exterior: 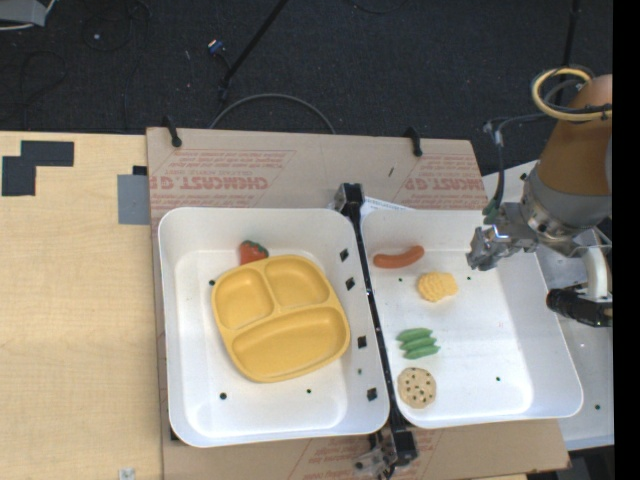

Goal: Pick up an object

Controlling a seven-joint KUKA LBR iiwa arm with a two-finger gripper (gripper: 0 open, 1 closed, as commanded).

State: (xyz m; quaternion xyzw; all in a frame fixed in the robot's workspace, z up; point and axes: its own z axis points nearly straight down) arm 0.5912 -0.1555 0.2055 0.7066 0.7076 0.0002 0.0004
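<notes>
Crinkle-cut chip (437, 287) lies in the right bin (545, 388), below the sausage (398, 258) and nearest our end effector (482, 248); whether that is open we cannot tell, so we should centre overhead before descending.

Grey arm with orange band entering from three o'clock, wrist angled toward nine o'clock, gripper (482, 248) low at its tip

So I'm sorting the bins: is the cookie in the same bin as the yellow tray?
No, the cookie lies in the right bin, while the yellow tray sits in the left bin.
</notes>
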